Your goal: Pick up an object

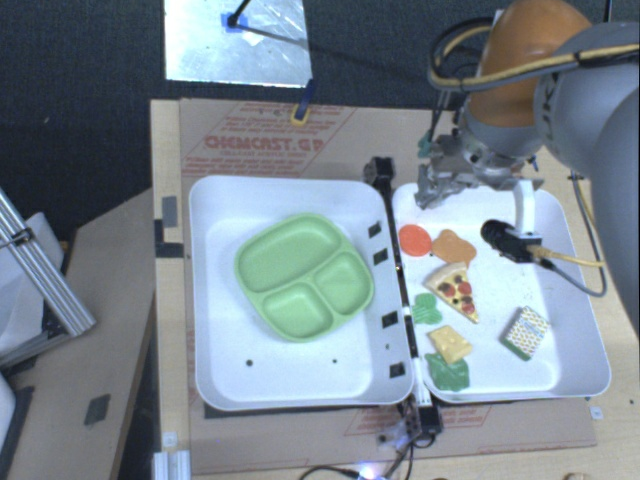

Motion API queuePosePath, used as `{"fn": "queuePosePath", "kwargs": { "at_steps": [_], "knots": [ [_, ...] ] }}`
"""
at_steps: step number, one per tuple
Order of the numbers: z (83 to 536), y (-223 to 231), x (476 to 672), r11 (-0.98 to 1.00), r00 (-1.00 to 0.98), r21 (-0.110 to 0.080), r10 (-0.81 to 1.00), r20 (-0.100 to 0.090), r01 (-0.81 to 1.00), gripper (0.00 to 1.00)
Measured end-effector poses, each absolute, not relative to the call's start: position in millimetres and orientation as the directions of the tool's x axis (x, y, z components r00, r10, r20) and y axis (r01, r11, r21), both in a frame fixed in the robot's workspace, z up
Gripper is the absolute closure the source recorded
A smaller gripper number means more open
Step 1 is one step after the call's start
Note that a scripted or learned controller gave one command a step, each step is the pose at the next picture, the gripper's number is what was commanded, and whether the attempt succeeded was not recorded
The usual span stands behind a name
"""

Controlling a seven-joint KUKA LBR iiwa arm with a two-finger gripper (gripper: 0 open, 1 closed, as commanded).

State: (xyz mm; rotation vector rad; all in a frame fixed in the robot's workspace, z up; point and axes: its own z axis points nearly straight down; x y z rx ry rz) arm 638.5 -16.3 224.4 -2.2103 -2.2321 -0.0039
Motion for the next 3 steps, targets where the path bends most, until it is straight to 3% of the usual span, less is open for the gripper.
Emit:
{"fn": "queuePosePath", "kwargs": {
  "at_steps": [1, 2, 3],
  "knots": [
    [214.9, 37.2, 638.0, 0.010, -0.010, 0.001, 1.000, 0.002, 1.000, 1.00],
    [233.6, 60.7, 639.0, 0.008, -0.008, 0.003, 1.000, 0.002, 1.000, 1.00],
    [224.3, 69.3, 638.4, 0.007, -0.007, 0.001, 1.000, 0.000, 1.000, 1.00]
  ]
}}
